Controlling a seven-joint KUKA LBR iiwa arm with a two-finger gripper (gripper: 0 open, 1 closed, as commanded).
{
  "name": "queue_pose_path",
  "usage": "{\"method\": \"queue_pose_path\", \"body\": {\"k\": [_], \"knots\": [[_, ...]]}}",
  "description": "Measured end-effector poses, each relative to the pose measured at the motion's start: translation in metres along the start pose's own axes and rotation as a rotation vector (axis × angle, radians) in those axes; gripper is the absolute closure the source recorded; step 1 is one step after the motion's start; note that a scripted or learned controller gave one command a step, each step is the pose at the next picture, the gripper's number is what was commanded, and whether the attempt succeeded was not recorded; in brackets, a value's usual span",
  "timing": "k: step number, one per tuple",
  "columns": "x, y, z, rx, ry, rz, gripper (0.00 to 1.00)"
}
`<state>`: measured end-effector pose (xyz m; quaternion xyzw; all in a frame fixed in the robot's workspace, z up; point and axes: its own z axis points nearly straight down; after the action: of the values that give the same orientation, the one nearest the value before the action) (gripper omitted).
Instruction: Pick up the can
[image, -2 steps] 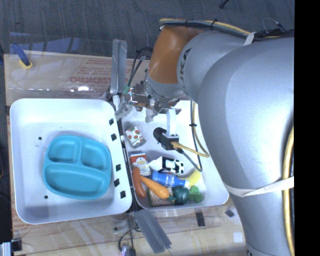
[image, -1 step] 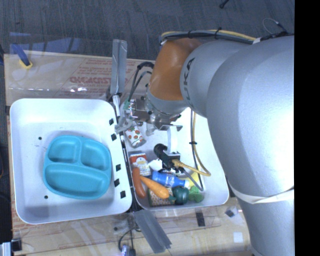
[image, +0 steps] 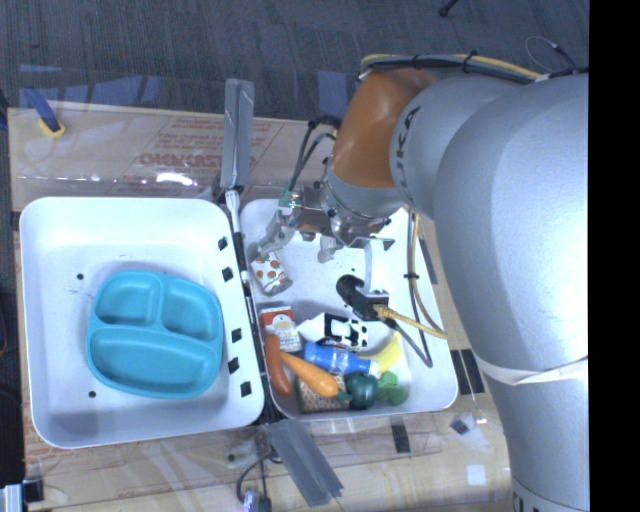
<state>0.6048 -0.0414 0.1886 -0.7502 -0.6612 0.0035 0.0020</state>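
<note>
Red-and-white can (image: 268, 271) lies tilted below the end effector (image: 300, 238), its fingers apart; I'd centre them over its body before closing.

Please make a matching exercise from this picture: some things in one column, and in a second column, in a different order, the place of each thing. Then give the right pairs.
Things:
1. blue tray
2. can
3. carrot
4. gripper

Places:
A. at the near end of the right bin, among the toy foods
B. over the far part of the right bin
C. flat in the left bin
D. by the right bin's left wall, just below the gripper

Pairs: 1-C, 2-D, 3-A, 4-B
</note>
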Motion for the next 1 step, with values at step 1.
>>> {"method": "queue_pose_path", "body": {"k": [1], "knots": [[0.0371, -0.0027, -0.0002, -0.001, 0.000, -0.016, 0.00]]}}
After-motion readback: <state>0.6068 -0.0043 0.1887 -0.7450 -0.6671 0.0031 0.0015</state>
